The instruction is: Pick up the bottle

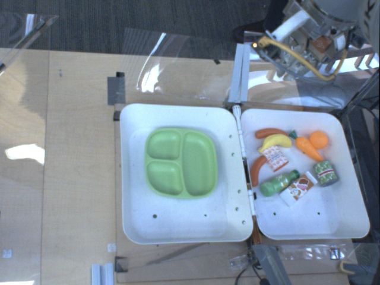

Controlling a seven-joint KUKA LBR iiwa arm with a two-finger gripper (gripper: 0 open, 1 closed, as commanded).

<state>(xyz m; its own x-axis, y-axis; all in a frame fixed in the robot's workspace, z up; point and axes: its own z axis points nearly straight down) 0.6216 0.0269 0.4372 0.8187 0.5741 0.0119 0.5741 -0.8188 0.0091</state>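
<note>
At the far left we see the pale wooden bench (59, 159), partly covered by glare from a clear sheet. Next comes the left white bin (133, 218), which holds a green divided plate (181, 162) with three compartments, lying flat near the bin's centre. A narrow seam separates this bin from the right white bin (332, 224), where the small items are gathered in the upper half. Reading across that bin, we note a brownish-red sausage (256, 168) near the left wall, a second sausage (271, 133) above a yellow banana (276, 141), and a small red-and-white packet (275, 158) just below the banana. The green bottle (279, 183) (the task object) lies on its side, tilted, just right of the lower sausage and touching a white-and-red carton (298, 188) on its right. Further right sit a carrot (308, 148), an orange (319, 139) and a green can (325, 173). The gripper (285, 55) hangs above the bench beyond the right bin's far edge, well apart from the bottle; we cannot tell whether it is apart or together, since cables and housing obscure it.
</note>
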